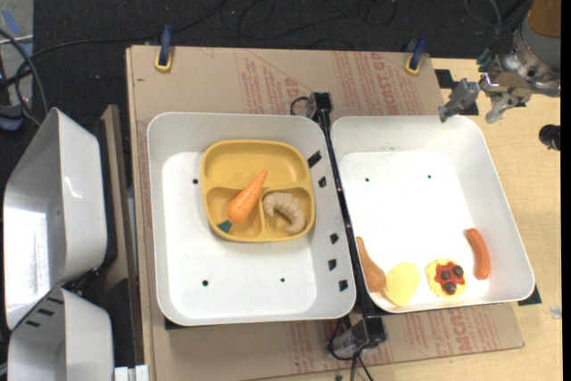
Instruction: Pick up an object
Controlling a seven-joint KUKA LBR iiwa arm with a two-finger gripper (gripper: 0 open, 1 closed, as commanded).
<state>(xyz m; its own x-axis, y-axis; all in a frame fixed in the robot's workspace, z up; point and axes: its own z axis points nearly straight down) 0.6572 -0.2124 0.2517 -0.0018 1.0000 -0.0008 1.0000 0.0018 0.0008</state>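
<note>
My gripper [479, 103] hangs open over the far right corner of the right bin [419, 147], with nothing between its fingers. Along that bin's near edge lie an orange sausage [480, 252], a small pizza-like toy with dark toppings [446, 277], a yellow round piece [402, 282] and a tan drumstick-like piece [369, 264]. The left bin [178, 281] holds a yellow divided plate [219, 161]. On the plate rest an orange carrot [247, 197] and a pale curled shrimp-like toy [286, 211].
Both bins sit on a cardboard sheet [268, 76] held by two yellow clamps [163, 60] at the back. Cables run across the dark floor behind. White containers [49, 201] stand at the left edge.
</note>
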